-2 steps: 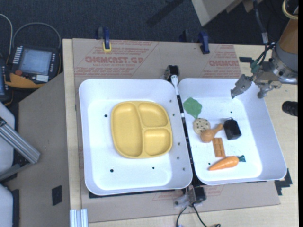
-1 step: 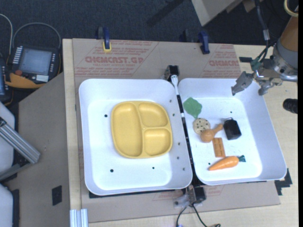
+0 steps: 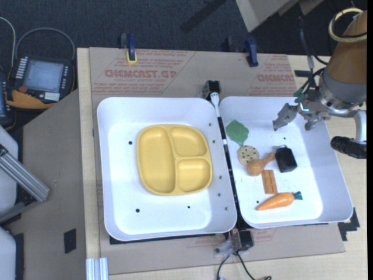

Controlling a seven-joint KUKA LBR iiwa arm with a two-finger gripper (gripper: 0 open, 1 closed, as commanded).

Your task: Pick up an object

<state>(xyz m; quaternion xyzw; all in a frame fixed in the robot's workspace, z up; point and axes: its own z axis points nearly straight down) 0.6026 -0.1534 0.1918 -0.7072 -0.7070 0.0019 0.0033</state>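
Small objects lie in the right bin (image 3: 326,174): a green leaf-shaped piece (image 3: 237,131), a round speckled cookie (image 3: 247,153), a brown drumstick-like piece (image 3: 259,165), a black block (image 3: 285,158), an orange-brown bar (image 3: 269,181) and an orange carrot (image 3: 277,200). My gripper (image 3: 296,115) hangs over the upper part of the right bin, above and to the right of the objects. Its fingers (image 3: 283,116) are spread apart with nothing between them.
The left bin (image 3: 116,174) holds a yellow divided plate (image 3: 173,158). A black divider with clips runs between the bins (image 3: 220,127). A pendant screen (image 3: 44,74) sits off the bench at the far left. The arm's orange band (image 3: 351,51) is at the right.
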